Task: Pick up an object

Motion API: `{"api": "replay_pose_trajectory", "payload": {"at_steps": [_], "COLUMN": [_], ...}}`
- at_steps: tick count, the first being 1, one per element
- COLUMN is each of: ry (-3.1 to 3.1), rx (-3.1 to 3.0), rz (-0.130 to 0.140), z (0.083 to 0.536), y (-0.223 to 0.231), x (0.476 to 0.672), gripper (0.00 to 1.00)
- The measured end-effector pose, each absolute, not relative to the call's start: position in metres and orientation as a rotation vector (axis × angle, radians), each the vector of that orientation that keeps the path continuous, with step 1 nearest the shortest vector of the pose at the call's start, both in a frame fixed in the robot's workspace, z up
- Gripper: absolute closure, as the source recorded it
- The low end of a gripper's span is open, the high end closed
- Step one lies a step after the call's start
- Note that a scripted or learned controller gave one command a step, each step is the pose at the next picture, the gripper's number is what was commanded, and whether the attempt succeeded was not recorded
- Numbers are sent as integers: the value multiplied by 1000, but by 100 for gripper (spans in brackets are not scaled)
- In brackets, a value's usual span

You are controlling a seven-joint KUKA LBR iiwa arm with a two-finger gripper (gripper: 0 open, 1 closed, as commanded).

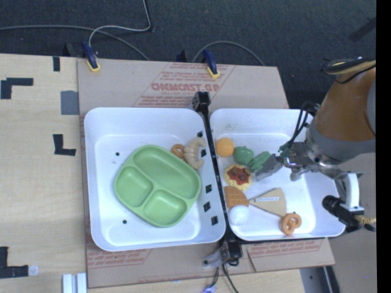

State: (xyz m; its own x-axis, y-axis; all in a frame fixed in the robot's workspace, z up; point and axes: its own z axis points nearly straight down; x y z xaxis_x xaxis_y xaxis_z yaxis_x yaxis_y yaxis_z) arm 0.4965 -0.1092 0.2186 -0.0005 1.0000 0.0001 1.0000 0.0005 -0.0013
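Crowded along the left half of the right-hand shallow white bin [317, 224], beside the divider: small round orange toy fruit [225, 146], green plastic toy vegetable [244, 154], round red-and-yellow toy pizza [237, 176], brown toy waffle [235, 196], white toy egg [239, 214], pale tan toy wedge [270, 201], small brown toy pretzel [291, 223]. Probably scattered loose as candidates for a pick, none singled out by the task.

In the left-hand shallow white bin [101, 182]: light green divided plastic plate [157, 185], lying flat and turned at an angle, with a beige toy shell [195, 152] just beside its upper right edge.

Reaching in from the right, grey arm [342, 124] bent low over the right bin, wrist turned leftward. Gripper [264, 166] down among the toys, touching or just beside the green plastic toy vegetable, likely the intended target. Parted, closed or clamped on anything: cannot tell, too blurred and dark. Nothing visibly lifted; pick not yet shown as done.
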Motion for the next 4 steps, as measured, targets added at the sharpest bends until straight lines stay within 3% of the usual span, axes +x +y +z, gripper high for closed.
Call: {"api": "replay_pose_trajectory", "payload": {"at_steps": [1,2,3,4], "ry": [-2226,-2229,-2223,-2219], "rx": [-2227,-2230,-2221,-2213], "rz": [-10,-11,7,6], "z": [97,90,88,99], "y": [-116,-96,-99,-96], "x": [548,616,657,657], "gripper": [0,0,0,100]}}
